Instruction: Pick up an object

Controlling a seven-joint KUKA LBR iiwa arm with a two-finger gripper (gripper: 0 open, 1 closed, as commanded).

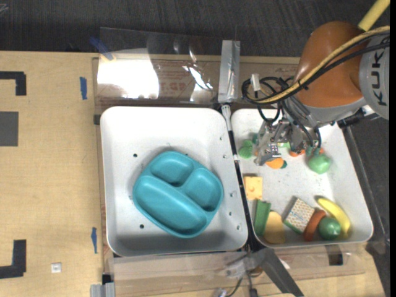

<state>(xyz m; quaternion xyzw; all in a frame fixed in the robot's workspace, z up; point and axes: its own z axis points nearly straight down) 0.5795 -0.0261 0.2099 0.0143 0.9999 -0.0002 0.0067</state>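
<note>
My gripper (pixel 271 148) hangs low in the right bin (pixel 356 166), near its upper left part, under the orange wrist band. Right below its tips lies a small orange piece (pixel 276 163), with a green round piece (pixel 247 149) to its left. A green apple-like toy (pixel 319 162) sits to the right of the gripper. Lower in the bin lie a yellow cheese block (pixel 252 186), a green stick (pixel 262 215), a patterned block (pixel 299 214), a yellow banana (pixel 333 211) and a green ball (pixel 330 228). I see nothing clearly held between the fingers.
The left bin (pixel 124 135) holds a teal divided plate (pixel 178 192). Black cables (pixel 263 88) loop at the right bin's back edge. A metal divider (pixel 228 73) and clear plastic sheet stand behind the bins. Brown bench board lies to the left.
</note>
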